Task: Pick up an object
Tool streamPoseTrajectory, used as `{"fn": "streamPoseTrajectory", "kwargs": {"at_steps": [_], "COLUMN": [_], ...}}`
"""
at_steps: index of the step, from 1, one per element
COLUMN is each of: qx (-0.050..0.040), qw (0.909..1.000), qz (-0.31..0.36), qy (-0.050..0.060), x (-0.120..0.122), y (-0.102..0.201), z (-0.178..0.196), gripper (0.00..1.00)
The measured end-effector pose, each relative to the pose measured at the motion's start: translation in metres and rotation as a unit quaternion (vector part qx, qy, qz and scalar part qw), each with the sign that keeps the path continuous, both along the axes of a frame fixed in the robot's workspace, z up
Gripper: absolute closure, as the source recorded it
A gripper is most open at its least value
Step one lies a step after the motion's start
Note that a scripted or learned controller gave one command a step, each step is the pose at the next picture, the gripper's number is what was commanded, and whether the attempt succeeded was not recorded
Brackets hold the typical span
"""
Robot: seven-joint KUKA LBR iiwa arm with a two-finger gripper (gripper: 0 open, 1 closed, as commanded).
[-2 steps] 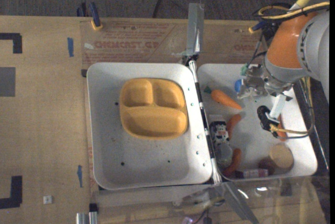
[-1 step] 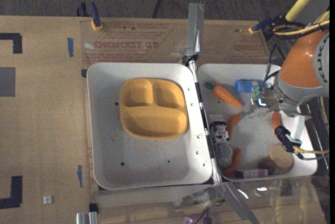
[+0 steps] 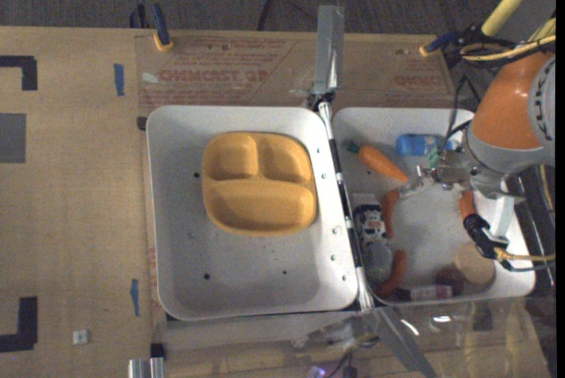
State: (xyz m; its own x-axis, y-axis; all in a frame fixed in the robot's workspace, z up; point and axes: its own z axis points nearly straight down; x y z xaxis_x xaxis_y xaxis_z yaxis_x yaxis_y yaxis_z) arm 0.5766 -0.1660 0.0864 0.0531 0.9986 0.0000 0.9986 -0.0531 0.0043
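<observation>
My gripper [image 3: 430,174] hangs low over the middle of the right bin [image 3: 424,230], at the end of the grey arm with the orange band [image 3: 514,109]. An orange carrot [image 3: 383,162] lies just to its left, its near end close to the gripper tip. A blue bottle [image 3: 415,144] rests just behind the gripper. I see nothing clearly held. A small black-and-white toy [image 3: 372,223], a grey lump [image 3: 380,260] and a red sausage [image 3: 394,274] lie along the bin's left side.
The left bin [image 3: 177,217] holds a yellow-orange divided plate [image 3: 259,183]. At the right bin's front lie a tan cup [image 3: 478,266], a brown round piece [image 3: 449,276] and a pink bar [image 3: 430,291]. A metal divider [image 3: 328,58] stands between the bins. Cables trail at right.
</observation>
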Motion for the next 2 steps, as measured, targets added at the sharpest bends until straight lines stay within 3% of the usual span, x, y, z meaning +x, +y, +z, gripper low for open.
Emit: {"fn": "streamPoseTrajectory", "kwargs": {"at_steps": [1,2], "qx": [-0.0001,0.0089], "qw": [0.9991,0.9977], "qz": [-0.042,-0.060], "qy": [0.002,0.029], "x": [0.067,0.082], "y": [-0.006,-0.013], "z": [-0.001,-0.005], "gripper": [0.00,0.00]}}
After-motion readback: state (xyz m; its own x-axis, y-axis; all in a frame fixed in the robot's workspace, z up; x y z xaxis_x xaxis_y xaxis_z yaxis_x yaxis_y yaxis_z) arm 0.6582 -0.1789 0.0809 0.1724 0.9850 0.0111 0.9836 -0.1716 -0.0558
